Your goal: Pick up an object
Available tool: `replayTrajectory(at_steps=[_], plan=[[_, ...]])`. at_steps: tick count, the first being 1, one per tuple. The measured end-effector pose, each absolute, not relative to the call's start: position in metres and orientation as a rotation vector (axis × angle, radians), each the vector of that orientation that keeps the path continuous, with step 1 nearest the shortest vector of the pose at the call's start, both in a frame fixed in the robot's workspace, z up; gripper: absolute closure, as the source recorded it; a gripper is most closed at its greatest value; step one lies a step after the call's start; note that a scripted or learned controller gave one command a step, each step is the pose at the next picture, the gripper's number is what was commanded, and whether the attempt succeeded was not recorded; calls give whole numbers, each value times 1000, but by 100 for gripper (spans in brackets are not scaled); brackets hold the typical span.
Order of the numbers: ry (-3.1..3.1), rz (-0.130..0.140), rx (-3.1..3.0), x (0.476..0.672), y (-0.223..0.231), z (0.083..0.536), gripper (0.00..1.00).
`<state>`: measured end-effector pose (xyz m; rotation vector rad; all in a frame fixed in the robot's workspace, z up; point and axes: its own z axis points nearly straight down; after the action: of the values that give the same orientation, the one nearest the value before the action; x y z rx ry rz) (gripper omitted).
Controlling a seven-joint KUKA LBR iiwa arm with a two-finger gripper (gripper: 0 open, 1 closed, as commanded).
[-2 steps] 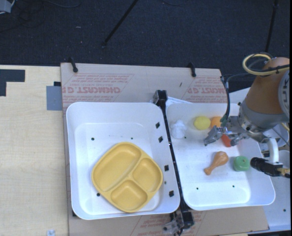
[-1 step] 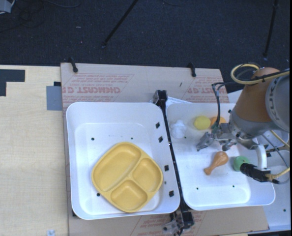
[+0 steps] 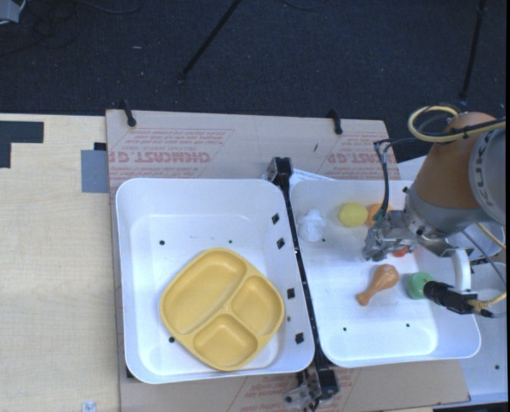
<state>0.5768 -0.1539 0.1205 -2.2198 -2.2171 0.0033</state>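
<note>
The surface point(image 3: 49, 256) carries two white bins. The left bin point(image 3: 143, 221) holds a yellow divided plate point(image 3: 222, 308). In the right bin point(image 3: 392, 342) the arm point(image 3: 457, 174) hangs low, and the claw point(image 3: 382, 243) is near the bin floor (whether it is open or closed I cannot tell). The orange drumstick toy point(image 3: 377, 283) lies just below the claw in the view, its long axis running diagonally. A yellow ball point(image 3: 352, 214), a green piece point(image 3: 419, 286) and a small white object point(image 3: 312, 226) lie around.

Setting: robotics lab. Evidence: industrial arm point(image 3: 461, 178) over a plywood bench point(image 3: 40, 264); two white bins point(image 3: 143, 230) on taped cardboard point(image 3: 203, 148); loose cables point(image 3: 6, 7) on dark carpet point(image 3: 238, 41).
</note>
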Motion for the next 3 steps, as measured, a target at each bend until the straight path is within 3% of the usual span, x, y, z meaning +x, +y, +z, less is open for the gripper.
replayTrajectory(at_steps=[3], plan=[[-2225,-2,-2221,563,-161,277,100]])
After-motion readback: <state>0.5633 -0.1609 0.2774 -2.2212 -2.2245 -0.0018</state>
